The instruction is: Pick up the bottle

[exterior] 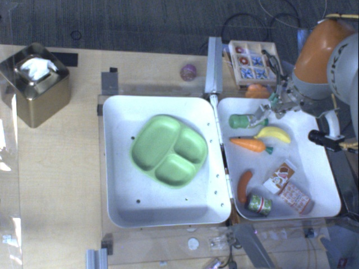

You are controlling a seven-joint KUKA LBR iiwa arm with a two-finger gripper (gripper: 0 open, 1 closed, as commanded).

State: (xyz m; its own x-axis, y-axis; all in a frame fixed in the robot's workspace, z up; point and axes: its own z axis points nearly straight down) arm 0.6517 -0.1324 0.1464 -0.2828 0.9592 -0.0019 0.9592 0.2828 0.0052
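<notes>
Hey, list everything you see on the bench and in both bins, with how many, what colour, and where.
Bottle: one, green, right bin's far left, lying on its side.
Banana: one, yellow, right bin, beside the bottle.
Carrot: one, orange, right bin, just in front of the banana.
Sausage: one, reddish-brown, right bin's near left.
Can: one, green and white, right bin's near edge.
Cartons: two, red-brown and white, right bin's near right.
Divided plate: one, green, left bin.
Ball: one, purple, bench behind the left bin.
Tissue box: one, tan, bench's far left.
Gripper: one, grey, at the bottle's right end.
</notes>
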